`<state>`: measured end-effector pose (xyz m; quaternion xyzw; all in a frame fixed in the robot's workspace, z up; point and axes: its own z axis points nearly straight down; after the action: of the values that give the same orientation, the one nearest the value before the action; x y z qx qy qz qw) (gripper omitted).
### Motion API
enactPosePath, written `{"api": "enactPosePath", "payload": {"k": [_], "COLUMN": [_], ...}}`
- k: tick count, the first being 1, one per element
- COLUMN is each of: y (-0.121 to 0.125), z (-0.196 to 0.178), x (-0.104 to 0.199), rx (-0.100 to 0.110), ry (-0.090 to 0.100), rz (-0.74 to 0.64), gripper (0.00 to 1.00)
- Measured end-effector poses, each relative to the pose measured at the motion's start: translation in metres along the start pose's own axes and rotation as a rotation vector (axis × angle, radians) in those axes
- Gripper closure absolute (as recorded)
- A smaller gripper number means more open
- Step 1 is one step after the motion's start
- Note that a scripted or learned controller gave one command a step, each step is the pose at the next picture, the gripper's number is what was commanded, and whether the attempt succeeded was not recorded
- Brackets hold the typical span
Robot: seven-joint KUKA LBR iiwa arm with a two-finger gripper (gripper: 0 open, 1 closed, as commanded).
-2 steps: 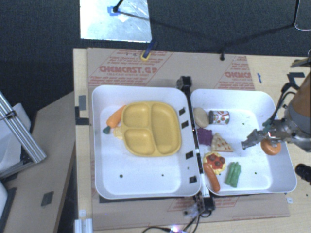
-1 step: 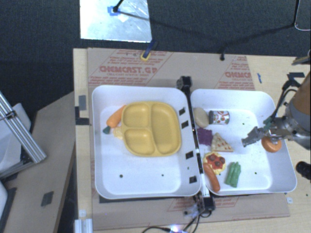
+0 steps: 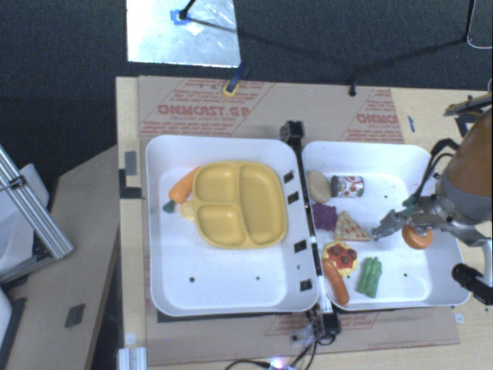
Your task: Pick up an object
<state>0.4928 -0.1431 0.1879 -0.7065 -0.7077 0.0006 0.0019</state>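
From where I stand, the end effector (image 3: 383, 228) hangs low over the right bin (image 3: 400, 164), its tip just beside the pizza slice (image 3: 352, 227) and near the orange doughnut-shaped toy (image 3: 417, 237). I cannot tell how wide its fingers are, and nothing is visibly held. The toys crowd together: purple grapes (image 3: 324, 216), a small can (image 3: 347, 186), a green vegetable (image 3: 370, 276). My worry is that the flat pizza slice gives little to grip, so the fingers could slide over it or nudge its neighbours. The yellow divided plate (image 3: 235, 204) sits in the left bin (image 3: 166, 230).
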Motion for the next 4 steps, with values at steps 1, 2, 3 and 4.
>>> {"api": "enactPosePath", "payload": {"k": [1,2,3,4], "y": [-0.006,-0.004,-0.004,-0.001], "z": [0.061,0.091,0.082,0.018], "x": [0.001,0.0,0.0,-0.002], "rx": [0.002,-0.009,-0.01,-0.011], "ry": [0.0,-0.004,-0.004,-0.004], "rz": [0.001,0.001,0.0,-0.002], "gripper": [0.0,0.0,1.0,1.0]}}
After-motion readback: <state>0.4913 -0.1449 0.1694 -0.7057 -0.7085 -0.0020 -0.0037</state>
